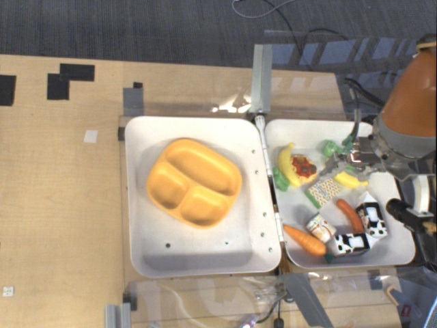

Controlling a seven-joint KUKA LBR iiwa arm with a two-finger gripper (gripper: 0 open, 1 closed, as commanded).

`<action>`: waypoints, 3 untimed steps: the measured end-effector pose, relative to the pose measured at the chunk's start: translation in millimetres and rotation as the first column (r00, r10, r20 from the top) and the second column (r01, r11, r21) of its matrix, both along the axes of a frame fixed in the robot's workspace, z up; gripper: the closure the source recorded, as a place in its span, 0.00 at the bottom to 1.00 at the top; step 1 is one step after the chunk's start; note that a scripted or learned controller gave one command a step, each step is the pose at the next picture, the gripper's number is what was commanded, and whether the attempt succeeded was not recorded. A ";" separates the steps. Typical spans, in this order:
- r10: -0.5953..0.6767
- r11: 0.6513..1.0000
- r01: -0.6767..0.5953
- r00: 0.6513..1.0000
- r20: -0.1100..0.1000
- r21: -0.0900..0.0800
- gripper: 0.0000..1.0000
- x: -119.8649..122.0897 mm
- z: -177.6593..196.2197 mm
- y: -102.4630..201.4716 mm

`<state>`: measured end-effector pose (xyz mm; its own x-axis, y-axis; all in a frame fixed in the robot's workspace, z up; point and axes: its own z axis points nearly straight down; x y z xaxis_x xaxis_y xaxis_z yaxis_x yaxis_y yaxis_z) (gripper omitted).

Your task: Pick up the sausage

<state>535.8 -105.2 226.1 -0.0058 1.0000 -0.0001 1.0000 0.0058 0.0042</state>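
Observation:
The sausage (349, 215) is a short reddish-orange link lying at a slant in the right bin (403, 251), toward its front right. It rests free between a checkered piece (322, 190) and a black-and-white cow-patterned item (373, 221). My gripper (349, 157) hangs over the back of the same bin, beyond the sausage and apart from it, near a green item (332, 147) and a small yellow piece (349, 180). The arm's orange band (413, 94) rises behind it at the right.
The right bin also holds a banana (283, 164), a red piece (304, 166), a carrot (305, 240), a small can (319, 227) and a second cow-patterned item (351, 243). A yellow divided plate (194, 182) lies in the left bin (147, 251).

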 end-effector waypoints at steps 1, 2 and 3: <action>0.115 0.993 -0.115 0.993 -0.001 0.000 0.00 53.5 -87.4 23.3; 0.050 0.999 -0.050 0.999 0.005 -0.001 0.00 135.5 -138.3 17.0; -0.114 0.994 0.114 0.994 0.004 0.001 0.00 135.2 -138.4 22.4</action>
<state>671.0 -82.8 87.7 0.1078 0.9942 0.0006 0.9941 -0.1078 0.0080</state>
